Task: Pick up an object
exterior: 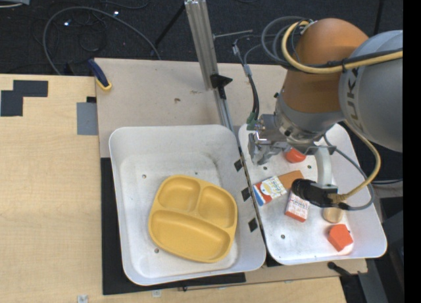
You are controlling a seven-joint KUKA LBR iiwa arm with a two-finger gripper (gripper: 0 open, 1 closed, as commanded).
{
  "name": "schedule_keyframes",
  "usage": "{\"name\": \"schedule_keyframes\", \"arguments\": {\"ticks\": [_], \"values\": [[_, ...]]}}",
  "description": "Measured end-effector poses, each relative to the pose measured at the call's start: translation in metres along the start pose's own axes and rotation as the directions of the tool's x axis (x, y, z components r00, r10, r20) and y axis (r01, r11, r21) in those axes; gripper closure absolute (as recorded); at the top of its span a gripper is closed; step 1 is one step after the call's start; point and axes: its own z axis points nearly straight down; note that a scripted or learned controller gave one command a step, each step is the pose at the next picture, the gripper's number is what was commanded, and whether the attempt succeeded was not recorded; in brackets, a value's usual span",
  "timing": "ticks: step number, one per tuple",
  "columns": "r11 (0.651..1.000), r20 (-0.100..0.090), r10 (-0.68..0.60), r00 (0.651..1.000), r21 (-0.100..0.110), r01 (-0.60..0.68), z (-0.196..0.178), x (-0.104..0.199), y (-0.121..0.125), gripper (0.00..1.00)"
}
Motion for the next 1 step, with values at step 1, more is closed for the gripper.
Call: {"name": "schedule_keyframes", "arguments": {"ticks": [1], "values": [[1.000, 0.000, -0.001, 1.000, -0.001, 0.001, 0.0014, 0.0540, 0.0068, 1.00]]}}
